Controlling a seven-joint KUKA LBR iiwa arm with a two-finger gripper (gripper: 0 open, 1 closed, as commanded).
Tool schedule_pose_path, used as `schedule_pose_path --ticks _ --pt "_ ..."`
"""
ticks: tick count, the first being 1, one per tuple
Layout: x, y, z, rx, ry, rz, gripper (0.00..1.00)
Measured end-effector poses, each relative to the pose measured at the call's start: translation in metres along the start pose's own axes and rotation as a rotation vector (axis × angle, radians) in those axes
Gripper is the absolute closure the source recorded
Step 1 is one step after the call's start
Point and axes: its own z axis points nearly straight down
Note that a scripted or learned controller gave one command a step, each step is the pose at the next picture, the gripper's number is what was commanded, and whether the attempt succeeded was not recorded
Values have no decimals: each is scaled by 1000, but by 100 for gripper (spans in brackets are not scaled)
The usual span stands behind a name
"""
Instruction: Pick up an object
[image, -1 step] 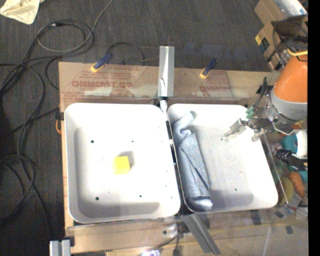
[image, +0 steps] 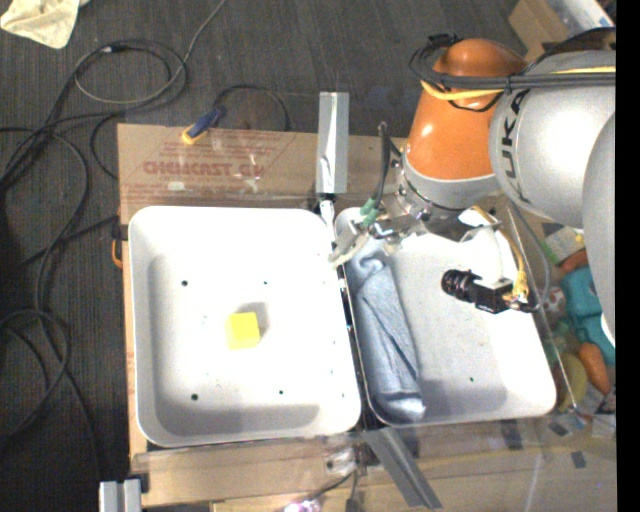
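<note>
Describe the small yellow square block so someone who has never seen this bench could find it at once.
Look at the two shallow white bins and take the left white bin. Near its middle lies a small yellow square block. Its bright yellow and blocky shape set it apart from the long grey-blue cloth roll in the right white bin.

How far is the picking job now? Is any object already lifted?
Done: nothing visibly; the small yellow cube lies in the left white bin, and the long blue-grey cloth roll lies along the left wall of the right white bin. In hand: the tool is at that roll's upper end; a grip cannot be seen. Left: grasping and lifting one object.
</note>
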Motion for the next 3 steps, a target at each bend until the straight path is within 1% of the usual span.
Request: schedule_pose_path --ticks 1,2,3 --pt "-73 -26 66 3 0 154 0" --pt "-114 -31 150 -12 -4 27 0" --pt "-127 14 154 -16 -7 -74 0"
